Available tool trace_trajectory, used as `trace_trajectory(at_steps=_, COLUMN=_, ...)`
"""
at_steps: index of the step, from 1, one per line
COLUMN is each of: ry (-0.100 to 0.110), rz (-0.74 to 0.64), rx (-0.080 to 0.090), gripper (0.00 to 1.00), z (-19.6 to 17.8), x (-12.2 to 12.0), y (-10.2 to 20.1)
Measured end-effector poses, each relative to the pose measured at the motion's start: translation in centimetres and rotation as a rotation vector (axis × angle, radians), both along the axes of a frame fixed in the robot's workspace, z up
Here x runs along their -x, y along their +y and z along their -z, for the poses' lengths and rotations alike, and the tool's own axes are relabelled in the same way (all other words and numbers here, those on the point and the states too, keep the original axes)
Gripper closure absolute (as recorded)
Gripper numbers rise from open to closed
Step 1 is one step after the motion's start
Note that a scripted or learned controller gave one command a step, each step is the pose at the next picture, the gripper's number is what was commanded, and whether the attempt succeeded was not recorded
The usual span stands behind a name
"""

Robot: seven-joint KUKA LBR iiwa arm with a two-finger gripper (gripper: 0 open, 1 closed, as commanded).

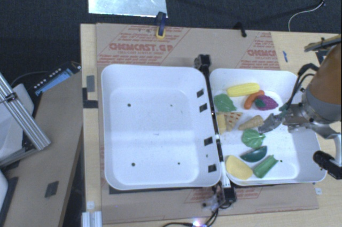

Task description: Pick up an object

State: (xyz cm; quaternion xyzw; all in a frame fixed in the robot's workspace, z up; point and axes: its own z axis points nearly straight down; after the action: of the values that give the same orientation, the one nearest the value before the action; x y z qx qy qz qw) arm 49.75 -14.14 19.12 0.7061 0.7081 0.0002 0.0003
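Reaching in over the right bin (291,79), the hand (269,122) is hovering low among a heap of toy food, its grip impossible to judge at this angle. Just beside its tip a tan piece (249,123) is lying, with a green leafy piece (252,138) directly below. Farther off toward the bin's far rim, a yellow corn cob (243,89), an orange carrot (250,101) and a purple piece (267,102) are sitting together. Well beyond, the left bin (155,124) is resting on the surface (230,44).
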Motion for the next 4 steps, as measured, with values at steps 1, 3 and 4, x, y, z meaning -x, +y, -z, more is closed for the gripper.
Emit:
trace_trajectory(at_steps=1, ry=-0.004, rz=-0.003, rx=0.002, gripper=0.0, z=11.0, x=-1.5, y=3.5)
trace_trajectory(at_steps=3, ry=-0.002, rz=-0.002, rx=0.0, gripper=1.0, z=9.6, x=-7.1, y=5.7)
trace_trajectory(at_steps=4, ry=-0.014, rz=-0.011, rx=-0.003, gripper=1.0, z=0.0, x=-13.2, y=14.4)
